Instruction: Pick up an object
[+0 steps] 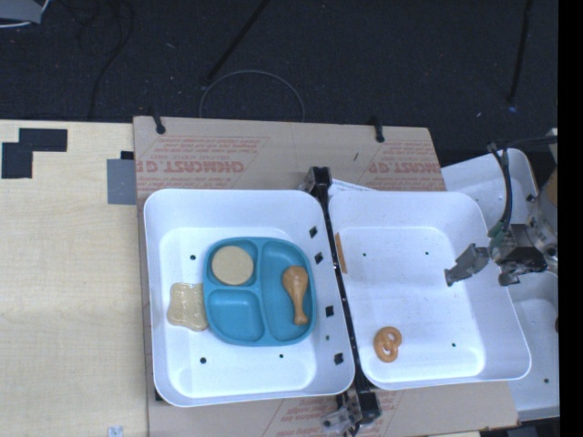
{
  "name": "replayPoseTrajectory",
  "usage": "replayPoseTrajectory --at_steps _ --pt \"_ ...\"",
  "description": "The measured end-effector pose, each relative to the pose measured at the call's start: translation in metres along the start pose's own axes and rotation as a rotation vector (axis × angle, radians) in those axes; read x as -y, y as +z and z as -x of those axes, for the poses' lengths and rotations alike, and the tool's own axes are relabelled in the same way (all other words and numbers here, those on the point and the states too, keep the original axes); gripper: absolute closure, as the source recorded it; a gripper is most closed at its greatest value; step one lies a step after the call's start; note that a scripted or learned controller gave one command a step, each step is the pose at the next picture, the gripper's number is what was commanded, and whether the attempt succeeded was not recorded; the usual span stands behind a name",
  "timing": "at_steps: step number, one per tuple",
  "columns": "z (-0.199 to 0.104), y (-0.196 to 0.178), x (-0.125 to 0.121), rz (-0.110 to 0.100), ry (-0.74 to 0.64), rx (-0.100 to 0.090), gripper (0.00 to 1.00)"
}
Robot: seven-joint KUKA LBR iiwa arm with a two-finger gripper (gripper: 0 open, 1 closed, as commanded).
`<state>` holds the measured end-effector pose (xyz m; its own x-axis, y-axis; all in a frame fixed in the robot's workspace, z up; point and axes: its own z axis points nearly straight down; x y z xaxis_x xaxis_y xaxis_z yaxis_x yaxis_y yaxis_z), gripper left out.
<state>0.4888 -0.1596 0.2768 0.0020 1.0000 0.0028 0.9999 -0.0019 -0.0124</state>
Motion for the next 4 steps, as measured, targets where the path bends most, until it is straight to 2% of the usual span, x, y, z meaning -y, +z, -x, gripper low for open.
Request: replayPoseTrajectory --at_steps 1,2,4 --pt "0.0 -0.005 -0.001 0.009 -0.002 0.002 0.0" --pt "-0.011 0.051 -0.005 0.003 -0.002 0.0 0.0" --pt "-0.004 0.152 -0.017 0.005 -0.001 0.0 0.0"
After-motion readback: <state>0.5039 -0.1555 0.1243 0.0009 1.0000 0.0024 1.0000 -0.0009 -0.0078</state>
